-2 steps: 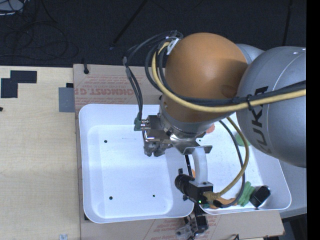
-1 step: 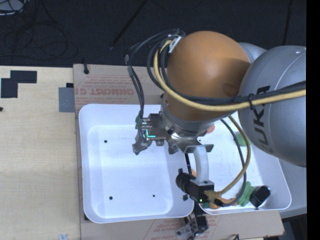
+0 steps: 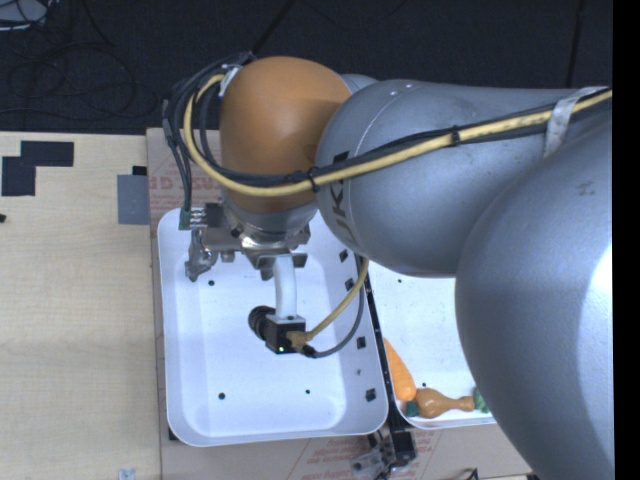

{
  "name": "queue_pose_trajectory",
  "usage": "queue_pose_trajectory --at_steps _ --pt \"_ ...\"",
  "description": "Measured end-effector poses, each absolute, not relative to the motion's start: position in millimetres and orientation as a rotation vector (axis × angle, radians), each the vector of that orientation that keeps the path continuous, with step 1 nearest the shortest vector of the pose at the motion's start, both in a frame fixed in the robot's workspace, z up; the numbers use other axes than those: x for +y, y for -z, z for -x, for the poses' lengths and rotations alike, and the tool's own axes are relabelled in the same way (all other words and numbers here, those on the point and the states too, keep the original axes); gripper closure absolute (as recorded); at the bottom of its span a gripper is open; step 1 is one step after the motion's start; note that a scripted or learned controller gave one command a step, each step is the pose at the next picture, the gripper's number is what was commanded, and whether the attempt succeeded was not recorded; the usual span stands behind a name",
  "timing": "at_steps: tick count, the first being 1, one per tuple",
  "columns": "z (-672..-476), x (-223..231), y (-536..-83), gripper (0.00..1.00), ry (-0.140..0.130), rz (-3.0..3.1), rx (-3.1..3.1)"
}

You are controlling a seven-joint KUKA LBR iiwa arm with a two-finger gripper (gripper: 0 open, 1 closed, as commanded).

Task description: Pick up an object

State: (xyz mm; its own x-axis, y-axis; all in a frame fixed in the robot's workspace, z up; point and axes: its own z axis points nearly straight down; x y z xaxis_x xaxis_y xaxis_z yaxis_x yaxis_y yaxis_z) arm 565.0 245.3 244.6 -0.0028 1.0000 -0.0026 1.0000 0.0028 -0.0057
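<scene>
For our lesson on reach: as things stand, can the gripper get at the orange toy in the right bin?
Probably yes. The gripper hangs over the left bin, and the orange toy lies uncovered in the right bin, though its wall and a tan toy crowd it.

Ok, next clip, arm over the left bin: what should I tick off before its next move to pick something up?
1. Gripper above a bin: ok. The gripper hangs over the left bin.
2. Object beneath the gripper: not ok. Bare white bin floor lies below it.
3. Objects to pick from: ok. A carrot and a tan gourd lie in the right bin, near its front edge.
4. Anything held: cannot tell. The wrist blocks the view.
5. Right bin in plain sight: not ok. The arm covers most of it.
</scene>
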Motion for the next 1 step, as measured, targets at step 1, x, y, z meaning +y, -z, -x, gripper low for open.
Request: queue_pose_trajectory --at_steps 1 --pt "-469.4 241.5 -84.9 0.0 -0.026 2.219 -2.214"
